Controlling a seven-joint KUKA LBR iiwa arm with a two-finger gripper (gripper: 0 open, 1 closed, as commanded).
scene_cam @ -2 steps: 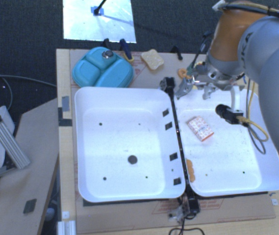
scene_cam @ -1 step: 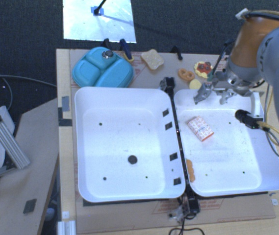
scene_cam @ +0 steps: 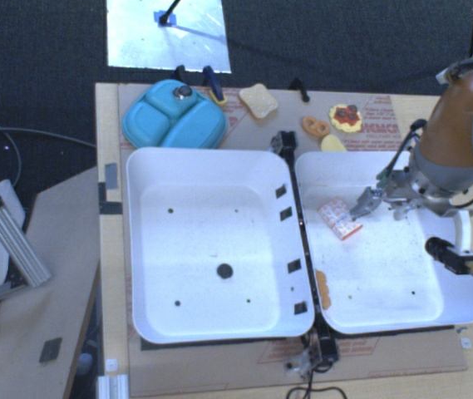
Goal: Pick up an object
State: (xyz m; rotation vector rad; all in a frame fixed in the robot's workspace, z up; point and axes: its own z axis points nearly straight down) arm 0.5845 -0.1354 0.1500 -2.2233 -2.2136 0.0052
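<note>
Down at the front edge of the worktop (scene_cam: 219, 364), nearest the camera, a tangle of cable (scene_cam: 315, 360) sits where the two white bins meet. Just above that, tucked against the left wall of the right bin (scene_cam: 460, 306), is a small orange-brown piece (scene_cam: 322, 289) – can't tell what it is.

Left bin (scene_cam: 149, 223) has a dark round disc (scene_cam: 224, 270) lying on its floor, a bit below the middle.

Right bin is where the action is. A small white box with red print (scene_cam: 339, 219) lies tilted on the floor in the upper left part of that bin. The pincer (scene_cam: 367, 204) is down low just beside the box's upper right corner, tips right next to it – touching or not, I can't say. Whether it's spread or closed, I honestly cannot tell from this angle; the box isn't visibly pinched. The arm (scene_cam: 460, 123) comes in from the right, orange band showing above the wrist.

Behind the bins, along the back of the worktop: a blue divided tray (scene_cam: 174, 116) at the left, a slice of toy bread (scene_cam: 258, 100), a little pretzel-looking thing (scene_cam: 314, 125), a yellow round piece topped with red (scene_cam: 346, 117), and a pale yellow chunk (scene_cam: 332, 144) right at the right bin's back rim. A shiny sheet (scene_cam: 165, 23) lies on the dark floor further back.
</note>
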